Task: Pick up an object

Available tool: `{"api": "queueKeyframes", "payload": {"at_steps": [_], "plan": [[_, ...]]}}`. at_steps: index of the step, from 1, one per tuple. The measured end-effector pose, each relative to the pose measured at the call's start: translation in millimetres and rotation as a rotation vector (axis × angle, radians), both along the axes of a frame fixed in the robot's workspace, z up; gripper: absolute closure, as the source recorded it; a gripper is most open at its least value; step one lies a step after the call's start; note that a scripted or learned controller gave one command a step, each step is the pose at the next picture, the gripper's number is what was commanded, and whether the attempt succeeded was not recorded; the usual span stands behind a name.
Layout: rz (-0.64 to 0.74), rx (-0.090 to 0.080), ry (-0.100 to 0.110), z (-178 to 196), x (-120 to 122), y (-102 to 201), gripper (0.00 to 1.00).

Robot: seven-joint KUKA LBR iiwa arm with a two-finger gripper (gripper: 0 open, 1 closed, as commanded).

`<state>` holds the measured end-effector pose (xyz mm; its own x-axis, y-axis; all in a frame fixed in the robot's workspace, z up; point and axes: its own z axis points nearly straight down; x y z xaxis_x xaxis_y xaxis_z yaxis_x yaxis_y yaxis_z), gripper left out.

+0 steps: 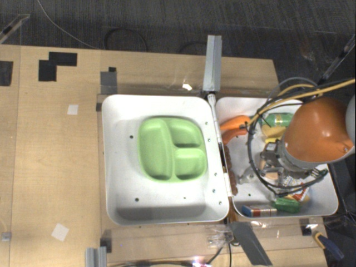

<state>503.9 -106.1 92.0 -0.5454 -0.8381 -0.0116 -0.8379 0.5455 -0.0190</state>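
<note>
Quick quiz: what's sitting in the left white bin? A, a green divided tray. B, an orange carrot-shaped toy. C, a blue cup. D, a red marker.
A: the green divided tray, with three compartments, lies in the middle of the left bin, while the orange item sits in the right bin.

Here's the grey KUKA arm (347,115) reaching in from the right edge, its broad orange band (318,129) bulging like a dome over the wrist and facing straight up at the camera. Below that band sits the grey metal wrist section (292,163), pointing steeply downward, with black cables (261,118) looping out around it to the left. The two-finger gripper (281,181) hangs low beneath the wrist, mostly tucked under the arm's own bulk.
</note>
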Motion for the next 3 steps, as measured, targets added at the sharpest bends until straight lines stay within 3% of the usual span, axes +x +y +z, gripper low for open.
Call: {"api": "queueKeyframes", "payload": {"at_steps": [1, 2, 3], "plan": [[0.022, -0.003, 0.003, -1.6, 68.1, -68.0, 0.0], [-0.137, 0.003, 0.006, -2.1, 86.4, -43.3, 0.0], [-0.106, 0.003, 0.009, -2.3, 98.2, -38.2, 0.0]]}}
